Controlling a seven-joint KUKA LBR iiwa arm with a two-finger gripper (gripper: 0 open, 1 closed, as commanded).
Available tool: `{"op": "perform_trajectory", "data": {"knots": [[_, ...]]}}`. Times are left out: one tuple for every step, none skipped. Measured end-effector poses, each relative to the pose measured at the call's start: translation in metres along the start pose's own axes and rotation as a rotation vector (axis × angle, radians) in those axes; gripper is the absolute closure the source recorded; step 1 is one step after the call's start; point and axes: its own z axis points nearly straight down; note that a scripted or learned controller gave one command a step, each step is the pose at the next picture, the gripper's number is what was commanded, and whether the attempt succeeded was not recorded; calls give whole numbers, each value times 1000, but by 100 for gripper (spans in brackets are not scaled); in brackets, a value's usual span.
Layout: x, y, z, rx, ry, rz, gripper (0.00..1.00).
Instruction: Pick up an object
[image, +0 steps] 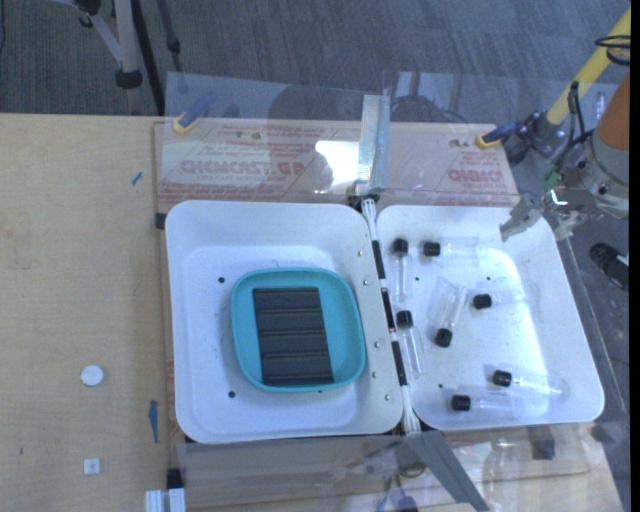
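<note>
You've got two white bins side by side on the desk (70, 250). The left bin (200, 240) holds a teal tray (245, 300) with a dark ribbed insert (292, 336) lying flat in it, roughly centred in the bin.

The right bin (560, 330) holds the pickable stuff: clear vials with black caps, scattered and lying on their sides. One vial (399, 262) sits near the bin's left wall toward the back, cap pointing back. Another (450, 249) lies beside it, cap to the left. A third (443, 317) lies mid-bin, tilted, cap at the lower end. A cap (482, 301) shows just right of that, its vial body hard to make out. One more vial (404, 335) lies against the divider between the bins. Toward the front, two vials: one (522, 382) with its cap at left, and one (480, 403) nearest the front edge, cap at left too.

The hand (530, 215) hangs over the back right corner of the right bin, at the rim, well apart from the front vials and not touching any vial. Nothing shows between its fingers. Whether they're wide or narrow you cannot tell here; it's blurred and cluttered with cables.

A small white disc (92, 376) lies on the desk left of the bins. Clear sheets with red print (240, 165) stand behind the bins.
</note>
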Motion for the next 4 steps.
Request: {"op": "perform_trajectory", "data": {"knots": [[-2,-4,98,-1,-1,-43,0],[28,-24,124,-5,-2,-110,0],[13,-55,124,-4,-1,-99,0],[61,-79,124,-6,0,-143,0]]}}
